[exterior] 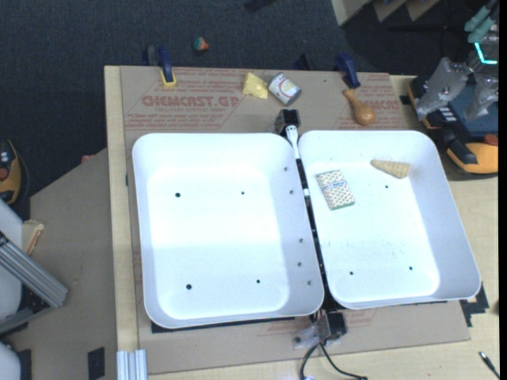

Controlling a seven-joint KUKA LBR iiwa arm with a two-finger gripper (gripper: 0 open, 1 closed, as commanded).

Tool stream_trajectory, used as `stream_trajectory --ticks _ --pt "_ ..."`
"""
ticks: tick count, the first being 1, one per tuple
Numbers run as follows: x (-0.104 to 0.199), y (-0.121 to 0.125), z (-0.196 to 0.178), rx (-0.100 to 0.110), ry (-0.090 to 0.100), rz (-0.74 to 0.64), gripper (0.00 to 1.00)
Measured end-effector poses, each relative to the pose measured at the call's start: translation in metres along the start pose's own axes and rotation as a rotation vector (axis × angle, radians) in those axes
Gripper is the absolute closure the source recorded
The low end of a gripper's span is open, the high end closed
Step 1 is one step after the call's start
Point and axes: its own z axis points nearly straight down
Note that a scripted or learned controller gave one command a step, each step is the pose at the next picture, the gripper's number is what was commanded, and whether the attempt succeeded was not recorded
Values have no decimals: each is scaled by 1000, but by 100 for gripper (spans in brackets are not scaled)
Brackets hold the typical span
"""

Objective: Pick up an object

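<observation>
White plastic marks out the scene: the left bin (214, 228) lies bare on the cardboard-covered bench (198, 100), and nothing in it offers a target. Above it on the cardboard, outside either bin, sit a yellow wedge (255, 86) and a small pale block (284, 89), with a brown pear-shaped piece (361, 109) further along beyond the divide. The right bin (396, 252) carries the likely candidates: a small patterned card (335, 189) lying flat near its upper left corner, and a tan cone (392, 167) lying on its side just beyond, near the far wall, the two apart from each other. At the far right the arm's end, with the gripper (444, 93), sits outside the bin and well above its upper corner; whether its jaws are apart or together cannot be told from this angle. Judging by this, the task is at its start, with nothing grasped. The next move calls for choosing one piece, probably the cone since the flat card gives little to pinch, then travelling over it and descending squarely.
</observation>
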Motion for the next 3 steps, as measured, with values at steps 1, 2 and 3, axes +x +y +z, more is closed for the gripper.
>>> stream_trajectory --ticks 1,2,3 --pt "67 -21 28 6 2 -7 0" --pt "111 -19 15 -3 1 -4 0" --pt "177 -20 132 11 -1 -5 0"
